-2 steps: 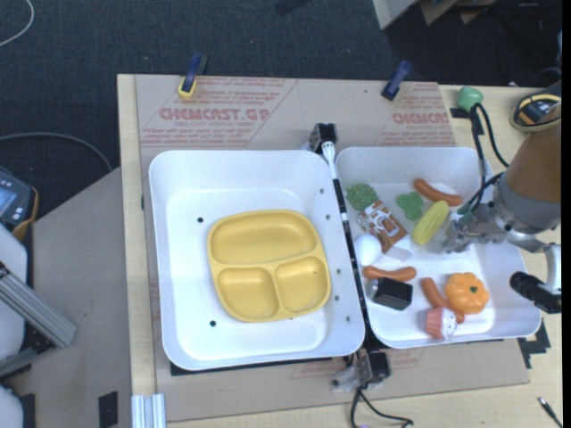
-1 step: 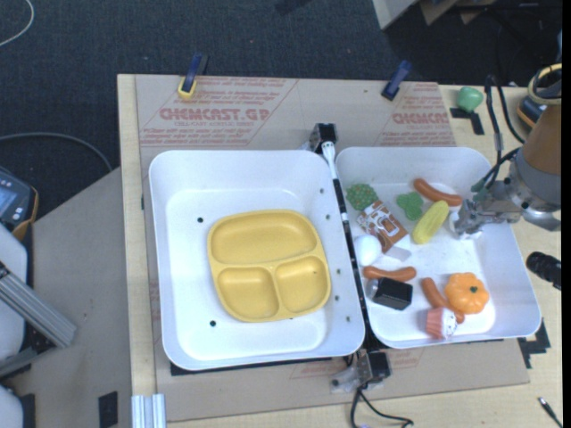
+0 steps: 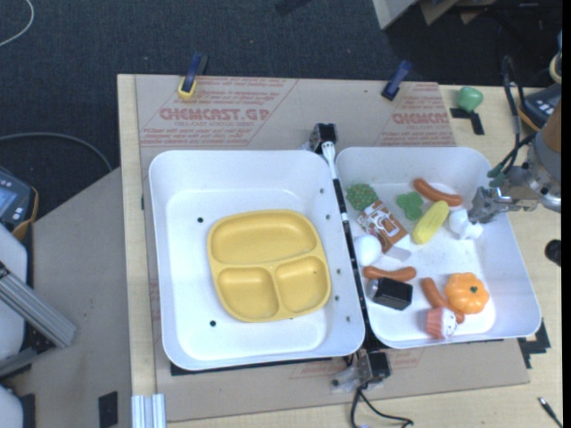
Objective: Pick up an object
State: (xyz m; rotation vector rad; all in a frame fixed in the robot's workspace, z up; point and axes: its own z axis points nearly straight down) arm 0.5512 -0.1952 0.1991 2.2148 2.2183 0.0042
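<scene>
The gripper (image 3: 483, 209) hangs over the right white bin (image 3: 517, 275), just beside a small white plastic object (image 3: 461, 226); its state cannot be told. The object likely handles light, rigid and slippery: grasp across its middle.

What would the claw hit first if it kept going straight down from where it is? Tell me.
Most likely the small white object at the right bin's far side: the claw sits just over it. The yellow corn lies beside it to the left. Depth is hard to judge here.
</scene>
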